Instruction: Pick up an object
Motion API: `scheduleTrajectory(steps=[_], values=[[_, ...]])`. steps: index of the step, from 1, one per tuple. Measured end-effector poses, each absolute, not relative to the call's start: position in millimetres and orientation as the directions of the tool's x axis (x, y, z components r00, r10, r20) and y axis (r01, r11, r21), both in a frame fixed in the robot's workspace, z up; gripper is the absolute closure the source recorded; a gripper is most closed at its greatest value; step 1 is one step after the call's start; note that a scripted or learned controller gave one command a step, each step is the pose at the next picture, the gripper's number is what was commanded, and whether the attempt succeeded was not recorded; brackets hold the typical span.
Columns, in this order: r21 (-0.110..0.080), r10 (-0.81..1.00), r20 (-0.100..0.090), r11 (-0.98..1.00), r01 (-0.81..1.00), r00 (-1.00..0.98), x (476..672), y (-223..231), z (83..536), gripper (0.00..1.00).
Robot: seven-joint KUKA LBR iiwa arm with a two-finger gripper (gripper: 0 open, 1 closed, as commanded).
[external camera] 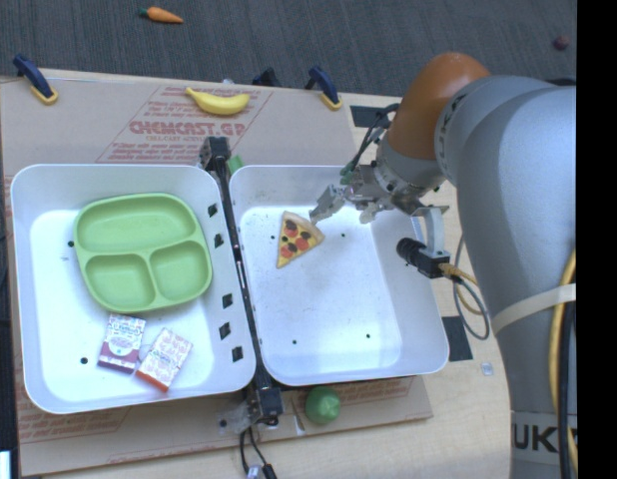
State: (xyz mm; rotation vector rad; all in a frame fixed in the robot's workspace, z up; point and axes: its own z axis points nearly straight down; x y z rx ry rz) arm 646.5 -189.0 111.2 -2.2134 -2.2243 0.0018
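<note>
1. Toy pizza slice (298,239): lying flat on the floor of the right bin (388,352), in its upper left part, point aiming down and to the left, crust end toward the gripper.
2. Gripper (324,207): hanging over the right bin's upper part, just beside the slice's crust end. Its two fingers are showing a small gap and nothing is sitting between them; whether a fingertip is touching the slice cannot be told.
3. Arm (488,158): reaching in from the right, grey, with its orange band (433,93) sitting above the wrist and black cables trailing over the bin's right rim.
4. Left bin (34,367): sitting just beside the right bin, the two rims meeting along a black clamped divider (232,267).
5. Green divided plate (142,248): lying in the left bin's upper half, three compartments facing up.
6. Two small snack packets (146,350): lying side by side in the left bin, below the plate, touching or nearly touching each other.
7. Toy banana (219,99): lying on the cardboard sheet (139,128) behind the bins.
8. Green ball (323,404): sitting on the counter at the right bin's front edge.
9. Toy carrot (163,14): lying on the dark carpet, well apart from the bins.
10. Blue clamps (36,78): gripping the cardboard's back edge.
</note>
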Motion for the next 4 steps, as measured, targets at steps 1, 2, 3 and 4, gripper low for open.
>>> scheduleTrajectory(steps=[1, 2, 3, 4], values=[[-0.001, 1.000, 0.001, 0.009, 1.000, -0.009, 647.8, -189, 123, 1.00], [-0.002, 1.000, 0.002, 0.010, 1.000, -0.010, 647.7, -188, 123, 0.00], [-0.003, 1.000, 0.000, 0.005, 1.000, -0.005, 595.5, -211, 129, 0.00], [-0.004, 1.000, 0.000, 0.006, 1.000, -0.006, 560.3, -211, 110, 0.00]])
